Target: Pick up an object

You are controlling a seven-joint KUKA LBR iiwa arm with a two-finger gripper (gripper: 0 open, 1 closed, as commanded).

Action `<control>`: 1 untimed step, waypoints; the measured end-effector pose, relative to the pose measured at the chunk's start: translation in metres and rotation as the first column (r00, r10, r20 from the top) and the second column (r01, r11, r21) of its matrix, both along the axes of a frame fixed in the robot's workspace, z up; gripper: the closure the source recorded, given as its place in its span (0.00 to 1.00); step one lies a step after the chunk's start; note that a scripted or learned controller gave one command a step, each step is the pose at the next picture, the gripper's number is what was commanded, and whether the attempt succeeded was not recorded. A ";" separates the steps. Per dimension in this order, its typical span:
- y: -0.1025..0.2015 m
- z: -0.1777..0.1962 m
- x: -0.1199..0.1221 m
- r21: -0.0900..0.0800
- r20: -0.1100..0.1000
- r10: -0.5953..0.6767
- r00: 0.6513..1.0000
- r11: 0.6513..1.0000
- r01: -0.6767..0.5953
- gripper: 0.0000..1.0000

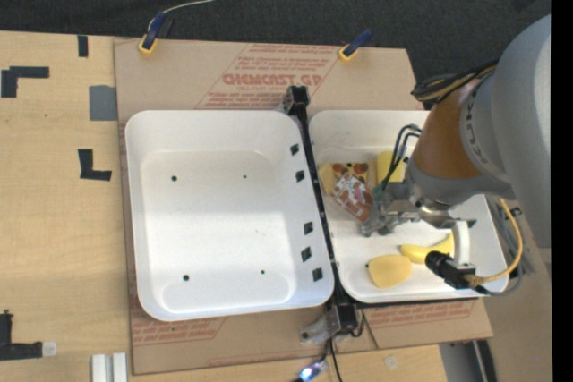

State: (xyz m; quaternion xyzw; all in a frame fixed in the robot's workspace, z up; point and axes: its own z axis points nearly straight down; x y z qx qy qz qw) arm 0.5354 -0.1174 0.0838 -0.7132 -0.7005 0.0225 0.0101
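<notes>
Snack packet (351,190) lies in rt bin (345,125), just left of gripper (376,224). Can't tell gripper's state.

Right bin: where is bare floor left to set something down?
Right bin: bare along its far wall, above the red-and-yellow packet. A narrow strip along the divider is free. Crowded around the gripper, yellow wedge and banana.

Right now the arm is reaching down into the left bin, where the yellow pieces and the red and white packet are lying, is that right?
Not quite: it is the right bin, not the left. The camera view shows the arm reaching down into the right bin, where the yellow pieces and the red and white packet are lying. The claw sits just beside that packet.
</notes>
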 end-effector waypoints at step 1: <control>-0.035 0.058 0.013 0.013 0.049 0.015 0.999 1.000 -0.015 1.00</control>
